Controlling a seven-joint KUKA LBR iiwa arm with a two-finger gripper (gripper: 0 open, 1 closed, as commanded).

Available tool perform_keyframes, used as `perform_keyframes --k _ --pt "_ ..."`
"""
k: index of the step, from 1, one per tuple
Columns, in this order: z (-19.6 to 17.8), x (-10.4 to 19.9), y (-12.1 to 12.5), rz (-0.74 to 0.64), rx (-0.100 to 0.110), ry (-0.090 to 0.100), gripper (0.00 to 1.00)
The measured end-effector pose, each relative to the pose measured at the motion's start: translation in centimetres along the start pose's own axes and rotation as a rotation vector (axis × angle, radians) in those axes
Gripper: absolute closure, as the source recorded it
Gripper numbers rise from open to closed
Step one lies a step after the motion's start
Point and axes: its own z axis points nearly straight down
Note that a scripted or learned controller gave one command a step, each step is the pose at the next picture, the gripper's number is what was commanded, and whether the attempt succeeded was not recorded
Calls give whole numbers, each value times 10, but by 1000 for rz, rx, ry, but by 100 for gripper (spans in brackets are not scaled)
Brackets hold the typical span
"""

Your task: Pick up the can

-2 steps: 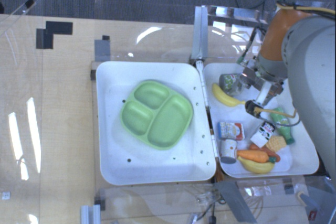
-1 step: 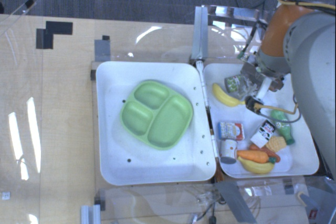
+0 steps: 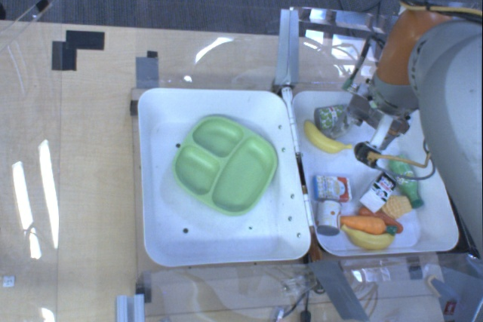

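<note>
A can with a green and white label (image 3: 330,118) lies on its side at the back left of the right bin (image 3: 445,234). A small silver can (image 3: 328,216) sits near that bin's front left corner. My gripper (image 3: 361,115) is low over the back of the right bin, right beside the green-labelled can on its right and seemingly touching it. The grey wrist with its orange band (image 3: 400,49) rises behind it and hides the bin's back right corner.
The right bin also holds a banana (image 3: 323,139) by the can, a red and white packet (image 3: 332,187), a white carton (image 3: 375,196), a carrot (image 3: 365,224), a second banana (image 3: 370,240) and a cracker (image 3: 397,206). A green divided plate (image 3: 225,164) lies in the left bin (image 3: 162,237).
</note>
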Motion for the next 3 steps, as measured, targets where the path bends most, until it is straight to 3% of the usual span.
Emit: perform_keyframes --k 1,2,3 --pt "9 -1 3 101 9 6 0" --pt "11 10 -13 237 -25 -12 0" --pt "9 14 -17 447 -14 6 0"
